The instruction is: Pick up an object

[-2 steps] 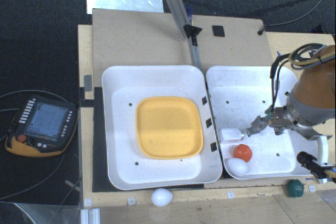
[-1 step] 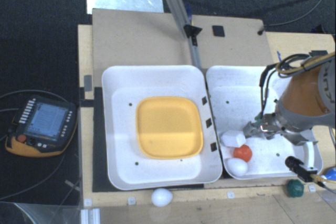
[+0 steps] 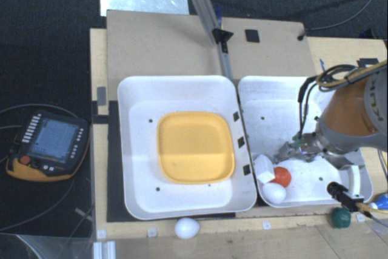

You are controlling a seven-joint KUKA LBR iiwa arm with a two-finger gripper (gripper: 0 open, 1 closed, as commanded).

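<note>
On the dark floor at the far left lies a control pad [image 3: 47, 145] with a screen and an orange underside, its cable curling away. Next comes the bench, with a brown board [image 3: 163, 39] lying across its back part. The left white bin [image 3: 136, 100] holds a yellow square plate [image 3: 196, 147], which lies flat near the middle of it. Just in front of that bin, on the bench edge, sits a white egg-shaped thing [image 3: 187, 228]. A grey metal pole [image 3: 203, 3] slants down from the top to the place where the two bins meet. The right white bin [image 3: 267, 100] has three small things huddled in its near left corner: a white block [image 3: 263, 168], a red ball [image 3: 282, 176] touching it, and a white ball [image 3: 273, 193] just in front of them both. The gripper [image 3: 284, 153] reaches down and to the left, ending just above the red ball and beside the white block. It is too small and blurry to say how far apart its tips are, and nothing can be seen caught in it. Behind it rises the arm [image 3: 354, 112], grey with an orange band, with black cables looping over it. A green ball [image 3: 341, 218] sits on the bench, just outside the right bin's near right corner.
</note>
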